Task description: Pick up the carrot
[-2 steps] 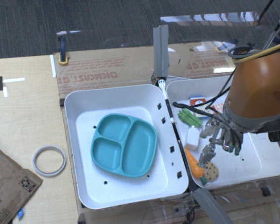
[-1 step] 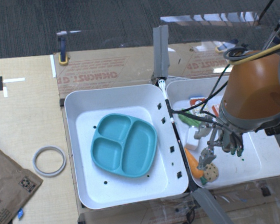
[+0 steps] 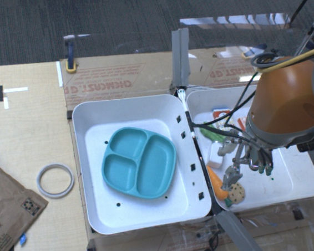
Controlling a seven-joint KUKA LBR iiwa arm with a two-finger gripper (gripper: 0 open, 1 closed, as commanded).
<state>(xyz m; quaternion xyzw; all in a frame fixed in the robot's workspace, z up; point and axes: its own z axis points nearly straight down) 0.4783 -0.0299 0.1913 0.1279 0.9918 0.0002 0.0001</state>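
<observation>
The carrot is a short orange piece lying against the left wall of the right bin, near its front corner. My gripper hangs low over the front left part of that bin, just right of the carrot. It is open, and its left fingertip is close beside the carrot's right edge, above a speckled round cookie. Nothing sits between the fingers. The orange wrist band and grey arm cover the bin's right half.
A green item and a red-and-white item lie at the back of the right bin. The left bin holds a teal divided plate. A tape ring and a cardboard box lie on the bench to the left.
</observation>
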